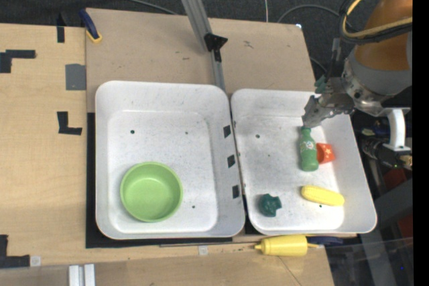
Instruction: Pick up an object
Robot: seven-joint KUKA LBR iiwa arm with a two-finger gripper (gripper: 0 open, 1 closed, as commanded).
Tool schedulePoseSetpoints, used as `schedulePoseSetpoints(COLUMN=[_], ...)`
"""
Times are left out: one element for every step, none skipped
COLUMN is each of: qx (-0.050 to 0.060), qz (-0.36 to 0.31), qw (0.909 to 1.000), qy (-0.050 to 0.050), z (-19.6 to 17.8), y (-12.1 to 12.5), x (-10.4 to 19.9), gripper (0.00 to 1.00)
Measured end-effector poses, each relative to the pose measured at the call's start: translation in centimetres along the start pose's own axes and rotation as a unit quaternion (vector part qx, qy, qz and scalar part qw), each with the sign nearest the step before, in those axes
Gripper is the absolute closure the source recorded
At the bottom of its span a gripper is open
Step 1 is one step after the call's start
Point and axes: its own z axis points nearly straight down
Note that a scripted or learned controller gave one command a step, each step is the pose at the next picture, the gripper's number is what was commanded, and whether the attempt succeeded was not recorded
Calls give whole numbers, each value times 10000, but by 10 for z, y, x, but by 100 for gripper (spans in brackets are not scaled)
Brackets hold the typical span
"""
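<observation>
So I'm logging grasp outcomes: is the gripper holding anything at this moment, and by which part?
Nothing is seen held. The gripper hangs just above the top of the green plastic bottle, which lies in the right white bin.

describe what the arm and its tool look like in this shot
The arm is bulky and rounded, with a grey body and an orange band above the wrist. A thin yellowish cable loops around the orange part. The tool is a dark grey metal assembly with a small teal part near its top.
</observation>
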Motion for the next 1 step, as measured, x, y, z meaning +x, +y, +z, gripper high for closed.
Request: schedulePoseSetpoints(qx=[33], qz=[1], qw=[10000], qy=[6], z=[-1], y=[0], x=[0], gripper=[100])
